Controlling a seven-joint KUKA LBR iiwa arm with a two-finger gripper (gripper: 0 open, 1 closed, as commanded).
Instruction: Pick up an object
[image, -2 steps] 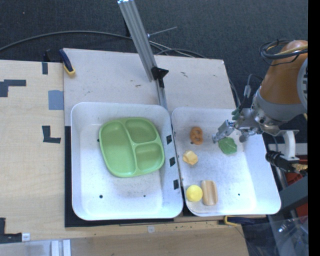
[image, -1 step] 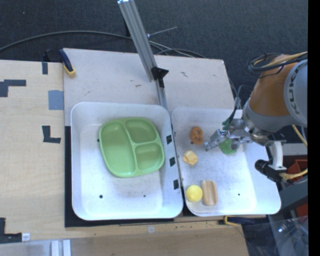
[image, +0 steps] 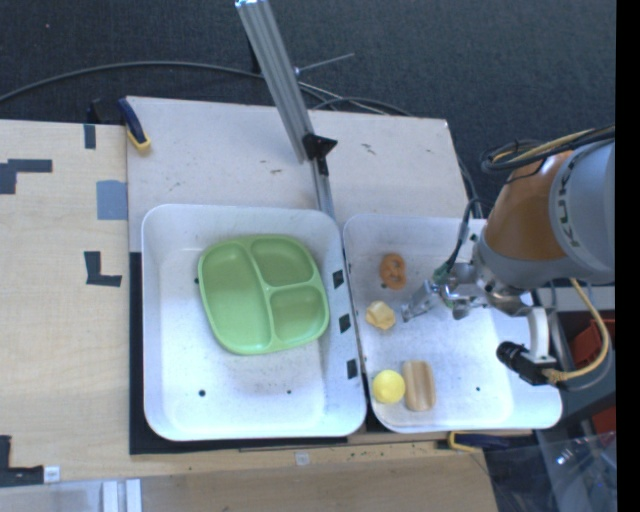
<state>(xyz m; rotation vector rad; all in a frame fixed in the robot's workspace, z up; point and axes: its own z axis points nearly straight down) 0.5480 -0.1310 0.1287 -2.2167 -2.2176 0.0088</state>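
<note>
In the right bin (image: 520, 400) lie a brown round piece (image: 392, 268), a small yellow chunk (image: 380, 316), a yellow ball (image: 388, 386) and a tan bun-like block (image: 418, 385). My gripper (image: 427, 295) hangs low over the middle of this bin, just right of the yellow chunk and below-right of the brown piece. It stands open, and nothing shows between its fingers. The ball and the tan block touch each other near the bin's front edge.
The left bin (image: 170, 380) holds a green divided plate (image: 265, 293). A slanted metal post (image: 290, 90) rises behind the bins. The arm's grey body and orange band (image: 530, 220) cover the right bin's far right side. Cables run along its right rim.
</note>
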